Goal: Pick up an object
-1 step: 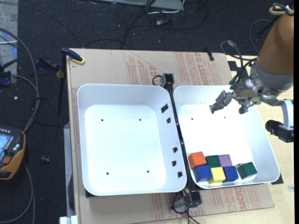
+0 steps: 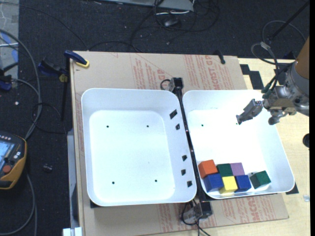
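Seven small blocks sit clustered along the near edge of the right bin [image 2: 275, 146], toward its near-left corner and running right. The orange block [image 2: 207, 167] lies at the left end of the cluster, slightly farther from the near wall than the rest. Just beside it on its right are the dark green block [image 2: 225, 169] and the purple block [image 2: 237, 168], touching one another. In the row nearer the wall, a blue block [image 2: 213, 181] sits under the orange one, then the yellow block [image 2: 229, 183], then a second blue block [image 2: 243, 182], all packed side by side. A green block [image 2: 260, 179] lies at the right end, turned at an angle and just apart from the second blue block. The gripper [image 2: 246, 114] hangs over the far half of the right bin, well apart from the blocks, with nothing between its fingers; from this angle one cannot tell how far the fingers are spread. The arm [image 2: 295, 82] enters from the right edge above the bin's right wall. The left bin [image 2: 93, 132] stands against the right bin along a shared black seam with clips. Both bins rest on a brown cardboard sheet [image 2: 128, 68], over dark flooring. A yellow-and-blue clamp [image 2: 78, 59] grips the sheet's far-left corner. Cables [image 2: 172, 14] trail across the floor beyond the sheet.
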{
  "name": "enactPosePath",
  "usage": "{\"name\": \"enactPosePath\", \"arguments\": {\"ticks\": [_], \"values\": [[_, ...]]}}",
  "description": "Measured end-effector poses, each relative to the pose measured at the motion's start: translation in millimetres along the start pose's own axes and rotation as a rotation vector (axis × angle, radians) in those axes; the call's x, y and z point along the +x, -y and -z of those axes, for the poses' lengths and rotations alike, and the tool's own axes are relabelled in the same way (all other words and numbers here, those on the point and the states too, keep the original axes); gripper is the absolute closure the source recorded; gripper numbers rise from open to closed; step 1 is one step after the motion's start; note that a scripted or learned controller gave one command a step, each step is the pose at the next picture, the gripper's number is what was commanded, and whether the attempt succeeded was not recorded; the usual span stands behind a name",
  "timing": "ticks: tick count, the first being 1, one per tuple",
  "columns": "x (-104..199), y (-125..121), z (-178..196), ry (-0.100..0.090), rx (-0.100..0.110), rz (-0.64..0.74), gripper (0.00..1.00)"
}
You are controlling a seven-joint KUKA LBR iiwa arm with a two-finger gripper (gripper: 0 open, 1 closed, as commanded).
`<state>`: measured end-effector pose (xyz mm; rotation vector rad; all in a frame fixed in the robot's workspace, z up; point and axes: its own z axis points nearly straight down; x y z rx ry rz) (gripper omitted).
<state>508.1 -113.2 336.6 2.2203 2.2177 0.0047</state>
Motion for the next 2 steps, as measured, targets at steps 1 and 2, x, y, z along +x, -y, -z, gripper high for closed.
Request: {"name": "enactPosePath", "arguments": {"ticks": [1, 2], "values": [[-22.2, -84.6, -32.0, 0.000, 0.008, 0.001, 0.00], [-43.4, -24.9, -34.1, 0.000, 0.005, -0.001, 0.00]]}}
